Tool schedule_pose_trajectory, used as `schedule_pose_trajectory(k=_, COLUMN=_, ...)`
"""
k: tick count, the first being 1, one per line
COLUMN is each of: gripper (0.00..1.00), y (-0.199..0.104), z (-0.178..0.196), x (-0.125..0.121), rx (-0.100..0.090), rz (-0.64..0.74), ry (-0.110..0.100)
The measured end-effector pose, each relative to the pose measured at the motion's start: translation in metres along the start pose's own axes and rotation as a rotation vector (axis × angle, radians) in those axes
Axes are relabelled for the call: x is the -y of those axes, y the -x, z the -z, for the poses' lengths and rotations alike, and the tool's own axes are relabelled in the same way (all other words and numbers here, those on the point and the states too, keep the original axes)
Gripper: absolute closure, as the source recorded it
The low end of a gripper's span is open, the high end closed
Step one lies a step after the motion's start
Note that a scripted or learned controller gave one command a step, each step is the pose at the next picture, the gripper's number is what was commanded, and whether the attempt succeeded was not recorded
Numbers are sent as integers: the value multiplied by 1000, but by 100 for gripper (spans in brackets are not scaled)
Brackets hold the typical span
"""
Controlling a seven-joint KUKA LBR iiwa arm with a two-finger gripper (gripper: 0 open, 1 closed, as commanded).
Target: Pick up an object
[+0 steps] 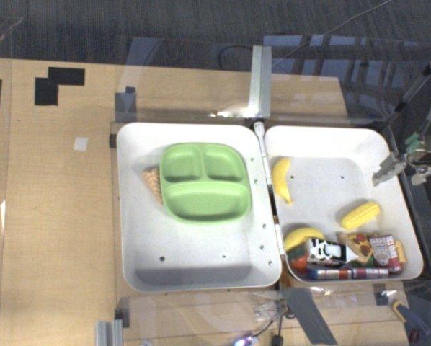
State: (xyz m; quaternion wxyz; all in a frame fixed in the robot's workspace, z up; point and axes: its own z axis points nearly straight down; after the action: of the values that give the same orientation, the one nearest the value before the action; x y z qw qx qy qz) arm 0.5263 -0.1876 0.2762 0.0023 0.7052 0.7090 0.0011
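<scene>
While the task is only to pick up one object, it helps to read the bench from left to right before choosing. On the left stands a white bin [136, 262] with a green divided tray [203, 181] lying flat in it, and a small tan piece [152, 184] peeks out from under the tray's left edge. The tray is wide and low, so I judge it a poor target for two fingers. In the right bin [331, 139] a banana [281, 179] lies alone near the left wall, with bare floor around it. Further right a yellow corn cob [360, 215] lies also apart from the others. Along the front wall several things are crowded together: a yellow and green toy [303, 238], a black and white box [326, 250], some markers [345, 272] and a small red packet [383, 250]. The gripper [392, 168] is at the right rim of this bin, above it and near the corn; whether it is wide or narrow I cannot tell, and nothing is seen in it. For a good try, I would choose the corn or the banana, come down straight over the middle, and close across the short side, away from the pile.
</scene>
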Motion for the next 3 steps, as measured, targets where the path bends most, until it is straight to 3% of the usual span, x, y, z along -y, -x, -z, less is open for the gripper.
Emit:
schedule_pose_trajectory(k=1, gripper=0, y=-22, z=-109, x=-44, rx=-1, rz=54, ry=-1)
schedule_pose_trajectory(k=2, gripper=0, y=-83, z=-186, x=-102, rx=1, rz=188, ry=10)
schedule_pose_trajectory(k=3, gripper=0, y=-63, z=-186, x=-82, rx=-2, rz=73, ry=9)
